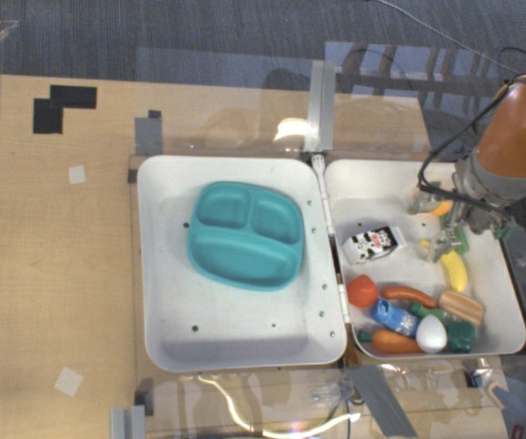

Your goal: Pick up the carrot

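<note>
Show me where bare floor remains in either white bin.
Left white bin: open floor all around the teal divided plate, widest toward the near wall. Right white bin: bare along its far-left part, above the black-and-white card. Its near end is crowded with toy food, including the orange carrot.

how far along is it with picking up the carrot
Early on. Nothing looks picked up: the carrot lies among the toys at the near edge of the right bin. The gripper hangs over the banana, farther back. Reaching, gripping and lifting remain.
</note>
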Tool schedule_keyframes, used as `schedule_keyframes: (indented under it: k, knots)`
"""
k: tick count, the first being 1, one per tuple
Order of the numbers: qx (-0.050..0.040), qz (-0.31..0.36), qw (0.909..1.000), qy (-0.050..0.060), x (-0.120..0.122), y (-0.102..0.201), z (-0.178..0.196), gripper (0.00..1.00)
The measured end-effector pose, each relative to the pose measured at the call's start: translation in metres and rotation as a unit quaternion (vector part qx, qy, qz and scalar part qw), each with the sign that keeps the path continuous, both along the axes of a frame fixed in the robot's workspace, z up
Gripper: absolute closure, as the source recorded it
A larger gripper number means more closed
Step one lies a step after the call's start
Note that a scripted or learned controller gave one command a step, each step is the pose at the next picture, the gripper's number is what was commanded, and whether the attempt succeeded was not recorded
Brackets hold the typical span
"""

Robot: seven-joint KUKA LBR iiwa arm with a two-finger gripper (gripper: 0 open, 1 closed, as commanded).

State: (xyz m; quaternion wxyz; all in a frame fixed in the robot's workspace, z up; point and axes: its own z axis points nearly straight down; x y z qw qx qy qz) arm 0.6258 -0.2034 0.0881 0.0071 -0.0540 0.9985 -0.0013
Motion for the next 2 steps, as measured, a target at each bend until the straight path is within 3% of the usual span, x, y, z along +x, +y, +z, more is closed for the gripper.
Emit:
schedule_keyframes:
  k: [1, 2]
  knots:
    - [0.0015, -0.054, 0.9985, 0.009, 0.043, -0.002, 0.0, 0.0]
    - [-0.0006, -0.052, 0.9986, -0.005, 0.049, -0.001, 0.016, 1.0]
